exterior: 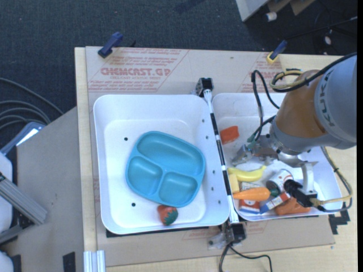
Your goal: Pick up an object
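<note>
Left bin (108,152): holds a blue divided plate (165,168), sitting roughly centre. Just below its lower edge, a small red/green strawberry-like toy (167,214), near the bin's front wall, apart from plate or barely beside it. Both lie well away from the arm.

Divider between bins: black clips at top and bottom, rims touching.

Right bin (238,103): clutter packed toward front-left corner. Orange block (229,134) alone near the divider, upper part of the pile. Below it a yellow banana (249,174), then an orange carrot-like piece (252,194), w/ more red/orange/white bits to the right, overlapping. Can't separate those small items reliably.

Arm (317,112) enters from right, wrist down over right bin. Gripper (258,152) approx. above the banana, just right of the orange block. Finger opening: cannot tell, wrist body and cables hide it. Nothing visibly held.

Judgement: step in hand = descend & grasp in right bin; task not yet done. Likeliest target banana or orange block. To do it well: pick the isolated orange block if reachable, since nothing crowds it; for the banana, close across the short axis, not along its length. Avoid the carrot pile: overlap risks a double pick or slip. Keep clear of the divider wall on descent. Lift straight up, then check for object btwn the gripper tips before calling success.
</note>
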Tool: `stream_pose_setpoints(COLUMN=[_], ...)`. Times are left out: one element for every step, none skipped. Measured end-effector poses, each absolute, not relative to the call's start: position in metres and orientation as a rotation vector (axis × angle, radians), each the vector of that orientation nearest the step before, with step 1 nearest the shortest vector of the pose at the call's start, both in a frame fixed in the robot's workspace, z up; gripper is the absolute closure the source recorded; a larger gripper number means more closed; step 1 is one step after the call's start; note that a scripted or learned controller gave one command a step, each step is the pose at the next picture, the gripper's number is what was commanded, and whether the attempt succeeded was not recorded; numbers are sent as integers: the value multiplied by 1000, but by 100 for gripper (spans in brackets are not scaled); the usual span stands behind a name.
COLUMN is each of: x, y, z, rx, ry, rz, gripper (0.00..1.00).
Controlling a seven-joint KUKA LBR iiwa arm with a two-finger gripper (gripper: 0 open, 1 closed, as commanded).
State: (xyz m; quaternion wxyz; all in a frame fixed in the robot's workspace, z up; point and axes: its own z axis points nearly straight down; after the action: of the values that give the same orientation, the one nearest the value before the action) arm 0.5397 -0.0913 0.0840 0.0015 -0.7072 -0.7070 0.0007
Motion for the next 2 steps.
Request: stream_pose_setpoints(x=[505, 483], y=[-122, -101], z=[135, 91], rx=[-2221, -2229], ry=[-2219, -2226], rz=[1, -11], gripper=[0, 0])
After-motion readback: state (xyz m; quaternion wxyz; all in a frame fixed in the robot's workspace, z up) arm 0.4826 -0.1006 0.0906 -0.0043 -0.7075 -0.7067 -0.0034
